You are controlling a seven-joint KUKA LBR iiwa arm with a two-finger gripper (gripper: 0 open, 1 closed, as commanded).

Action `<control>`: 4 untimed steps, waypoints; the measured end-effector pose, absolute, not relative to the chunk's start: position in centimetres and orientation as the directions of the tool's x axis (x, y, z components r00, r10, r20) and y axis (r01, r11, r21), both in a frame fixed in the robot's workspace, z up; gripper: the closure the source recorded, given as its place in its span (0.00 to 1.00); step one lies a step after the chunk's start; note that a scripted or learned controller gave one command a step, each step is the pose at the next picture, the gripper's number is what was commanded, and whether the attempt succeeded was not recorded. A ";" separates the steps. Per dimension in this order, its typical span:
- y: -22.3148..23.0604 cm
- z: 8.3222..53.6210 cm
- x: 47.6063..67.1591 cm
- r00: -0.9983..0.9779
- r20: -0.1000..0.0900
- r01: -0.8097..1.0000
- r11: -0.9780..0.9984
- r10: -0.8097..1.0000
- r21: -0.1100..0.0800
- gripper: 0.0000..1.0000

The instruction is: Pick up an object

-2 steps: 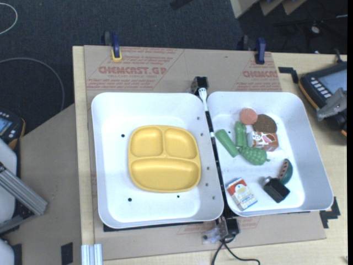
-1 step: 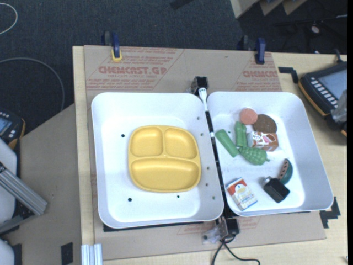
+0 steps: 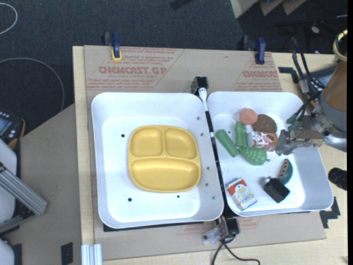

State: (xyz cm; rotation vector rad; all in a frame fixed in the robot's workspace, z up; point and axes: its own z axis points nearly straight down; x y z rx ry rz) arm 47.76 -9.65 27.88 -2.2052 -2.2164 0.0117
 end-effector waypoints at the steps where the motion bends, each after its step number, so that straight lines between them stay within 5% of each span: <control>1: -1.6 18.8 47.8 -0.008 0.004 1.000 0.008 1.000 -0.011 1.00; 2: -2.2 20.5 48.0 0.001 0.000 1.000 -0.001 1.000 0.003 1.00; 3: 4.5 18.3 47.8 -0.006 0.003 1.000 0.006 1.000 -0.005 1.00; 4: 4.6 27.8 48.1 -0.003 0.001 1.000 0.003 1.000 0.011 1.00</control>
